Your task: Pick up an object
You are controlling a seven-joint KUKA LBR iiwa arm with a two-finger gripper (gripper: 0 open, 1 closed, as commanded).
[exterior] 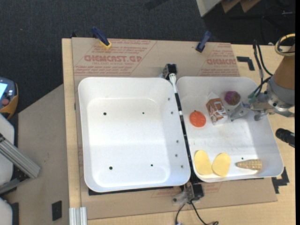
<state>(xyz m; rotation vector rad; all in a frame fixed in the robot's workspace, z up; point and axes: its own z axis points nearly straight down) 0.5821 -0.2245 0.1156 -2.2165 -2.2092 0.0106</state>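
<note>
Overhead, the counter (140, 55) carries two shallow white bins set side by side on a cardboard sheet printed with red lettering, and two blue clamps (101, 37) hold the sheet's far edge. All places below are given against the right bin (262, 165). The left bin (126, 139) touches it along a dark seam and shows small dark dots on its floor. The arm (283, 86) comes in over the right bin's far right rim, its orange band above the grey wrist, and the pincer (240, 112) hangs low over the bin's far half. Its grey fingers point toward the seam, with a gap between them and nothing caught there, so it stands open. Just beside the pincer, on its seam side, a small brown and white box (216, 110) sits tilted on the bin floor. A purple round thing (231, 97) lies close behind the pincer, near the far wall. An orange-red round thing (198, 119) rests between the box and the seam. Along the near wall lie two pale yellow pieces (212, 164), touching each other, and a corn cob (249, 164) toward the near right corner.
</note>
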